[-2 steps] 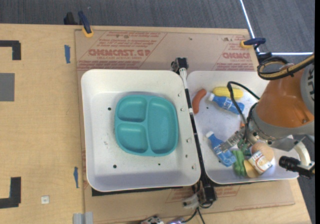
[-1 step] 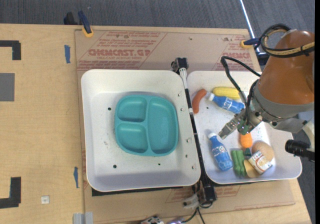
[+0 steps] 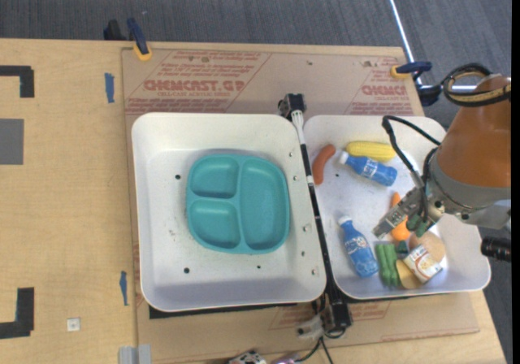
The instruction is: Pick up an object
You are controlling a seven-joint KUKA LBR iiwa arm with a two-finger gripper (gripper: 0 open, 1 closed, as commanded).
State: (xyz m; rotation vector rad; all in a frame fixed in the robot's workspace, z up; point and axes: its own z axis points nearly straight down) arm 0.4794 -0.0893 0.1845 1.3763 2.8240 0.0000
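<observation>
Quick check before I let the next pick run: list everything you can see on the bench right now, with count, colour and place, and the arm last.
bins: 2, white, side by side on the bench
divided plate: 1, teal, middle of the left bin
hot dog: 1, orange-red, right bin, top left
corn cob: 1, yellow, right bin, top
bottles: 2, blue, right bin; one under the corn, one lower left
green piece: 1, green, right bin, bottom
tan item: 1, tan and white, right bin, bottom right
orange piece: 1, orange, beneath the gripper
clamps: 2, blue-yellow, top board corners
gripper: 1, grey, over the right bin
</observation>
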